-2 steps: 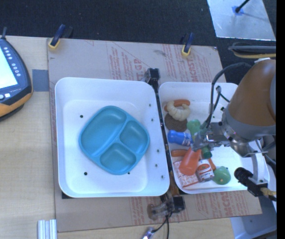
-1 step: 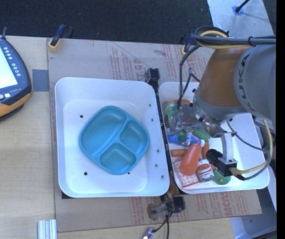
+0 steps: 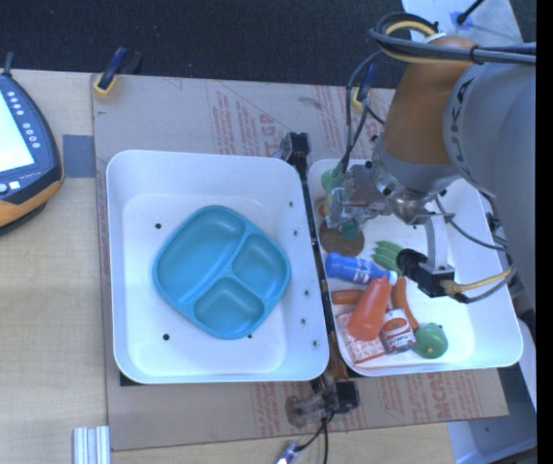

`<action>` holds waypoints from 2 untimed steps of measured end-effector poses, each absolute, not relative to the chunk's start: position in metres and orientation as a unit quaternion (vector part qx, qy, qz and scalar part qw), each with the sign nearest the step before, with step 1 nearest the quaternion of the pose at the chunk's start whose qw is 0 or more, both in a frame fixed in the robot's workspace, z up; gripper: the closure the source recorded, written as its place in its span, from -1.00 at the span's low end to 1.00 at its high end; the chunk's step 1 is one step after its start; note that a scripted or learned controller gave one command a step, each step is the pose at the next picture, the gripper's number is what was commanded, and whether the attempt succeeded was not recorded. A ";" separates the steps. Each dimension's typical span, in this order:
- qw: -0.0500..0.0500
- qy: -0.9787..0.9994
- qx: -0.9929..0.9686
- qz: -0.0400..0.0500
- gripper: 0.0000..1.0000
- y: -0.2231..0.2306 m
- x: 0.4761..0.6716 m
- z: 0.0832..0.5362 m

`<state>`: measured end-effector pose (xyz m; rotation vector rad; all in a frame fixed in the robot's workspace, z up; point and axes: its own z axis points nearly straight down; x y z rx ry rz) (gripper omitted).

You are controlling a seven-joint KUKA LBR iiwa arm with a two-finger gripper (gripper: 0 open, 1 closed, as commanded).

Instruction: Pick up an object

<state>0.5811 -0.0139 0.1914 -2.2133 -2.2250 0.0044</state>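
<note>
Over the right bin (image 3: 489,351) | arm (image 3: 451,114) reaches in from the right; gripper (image 3: 346,206) low at far-left corner, finger state not discernible | left bin (image 3: 122,259) holds blue divided plate (image 3: 221,271) | orange bottle (image 3: 368,309) near-left among clutter: light, stiff, slick; grasp mid-body | wall close, open room rightward

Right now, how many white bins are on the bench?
2. The left bin holds a blue divided plate. The right bin holds a pile of small items, with the arm reaching over its far end.
</note>
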 end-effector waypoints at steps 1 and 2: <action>0.001 -0.709 -0.705 0.001 1.00 -0.009 0.611 0.192; 0.001 -0.709 -0.705 0.001 1.00 0.002 0.656 0.192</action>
